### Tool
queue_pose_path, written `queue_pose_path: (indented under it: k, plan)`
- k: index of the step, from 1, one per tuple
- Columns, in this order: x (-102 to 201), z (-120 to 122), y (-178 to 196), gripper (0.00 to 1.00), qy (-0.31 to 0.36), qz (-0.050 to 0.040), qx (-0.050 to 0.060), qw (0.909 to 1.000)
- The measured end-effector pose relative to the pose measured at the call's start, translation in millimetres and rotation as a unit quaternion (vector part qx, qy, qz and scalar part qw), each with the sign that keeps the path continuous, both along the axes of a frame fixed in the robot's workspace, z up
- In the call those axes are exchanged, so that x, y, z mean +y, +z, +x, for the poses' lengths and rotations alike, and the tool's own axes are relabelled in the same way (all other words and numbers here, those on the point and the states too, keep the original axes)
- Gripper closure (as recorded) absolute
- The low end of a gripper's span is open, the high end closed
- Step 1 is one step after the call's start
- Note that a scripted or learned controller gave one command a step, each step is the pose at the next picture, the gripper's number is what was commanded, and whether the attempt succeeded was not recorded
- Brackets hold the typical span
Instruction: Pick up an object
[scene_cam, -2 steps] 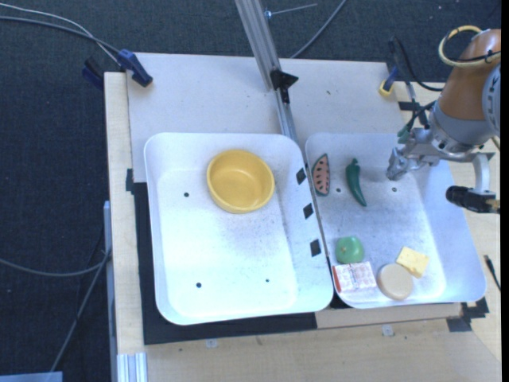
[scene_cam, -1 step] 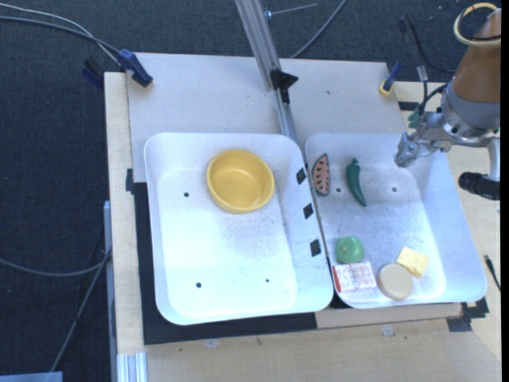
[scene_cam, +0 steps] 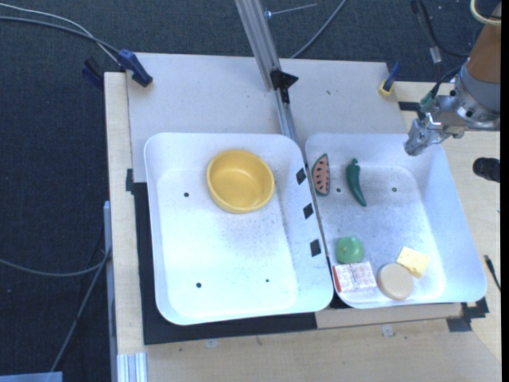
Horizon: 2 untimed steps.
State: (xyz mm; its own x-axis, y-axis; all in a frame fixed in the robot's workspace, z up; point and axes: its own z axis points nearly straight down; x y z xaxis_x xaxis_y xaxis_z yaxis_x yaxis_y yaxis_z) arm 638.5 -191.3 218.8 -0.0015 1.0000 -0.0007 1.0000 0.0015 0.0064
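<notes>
My gripper (scene_cam: 419, 140) hangs over the far right rim of the right bin (scene_cam: 445, 205), with nothing visible between its fingers. In that bin lie a watermelon slice (scene_cam: 320, 174) and a green pepper (scene_cam: 355, 182) toward the back. A green round fruit (scene_cam: 349, 250), a red-and-white packet (scene_cam: 355, 278), a tan round disc (scene_cam: 395, 282) and a yellow cheese wedge (scene_cam: 412, 260) sit near the front. The gripper is well apart from all of them.
The left bin (scene_cam: 175, 277) holds a yellow bowl (scene_cam: 240, 181) in its back part. A metal pole (scene_cam: 258, 30) slants down to the divide between the bins. Blue clamps (scene_cam: 134, 65) sit at the bench's back corners, cables on the dark floor.
</notes>
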Motion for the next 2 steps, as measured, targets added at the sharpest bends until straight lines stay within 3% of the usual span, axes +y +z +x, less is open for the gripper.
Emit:
queue_pose_path:
  k: [2]
  plan:
    - [116.3,11.5,-9.1,1.00,0.002,0.0033,0.007,1.0000]
